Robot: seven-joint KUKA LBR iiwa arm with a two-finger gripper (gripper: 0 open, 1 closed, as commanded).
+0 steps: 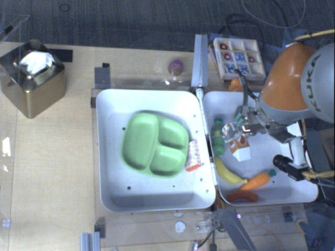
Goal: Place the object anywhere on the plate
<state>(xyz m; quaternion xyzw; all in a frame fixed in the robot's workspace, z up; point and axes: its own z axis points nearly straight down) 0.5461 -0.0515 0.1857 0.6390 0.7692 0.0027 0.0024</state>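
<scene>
1. Camera view looks down on two white bins: the left bin (107, 192) bears the green sectioned plate (155, 143), and the right bin (309, 192) holds the loose items, with the arm (293, 82) reaching over it from 3 o'clock.

2. Gripper (238, 129) sits low in the right bin's left half, over a small clutter near the divider. Whether its fingers are apart or together I cannot tell — wrist and cabling blur them.

3. Candidate objects lie around it: an orange-and-white box (241, 149) just beside the gripper at 6 o'clock, green pieces (218, 137) at 9 o'clock against the wall, a banana (227, 172) and a carrot (256, 181) further toward 6 o'clock, and a red piece (243, 196) by the bottom rim. Which one is meant is unclear; none shows between the fingers.

4. A striped packet (193, 156) rests in the left bin, touching the plate's edge at 3 o'clock — not on it, by my reading.

5. To do the pick well, I judge: centre on a single item, avoid the crowded wall, and lift straight up before crossing.

6. Travel toward 9 o'clock, clear the divider, and release over a plate compartment's middle.
</scene>
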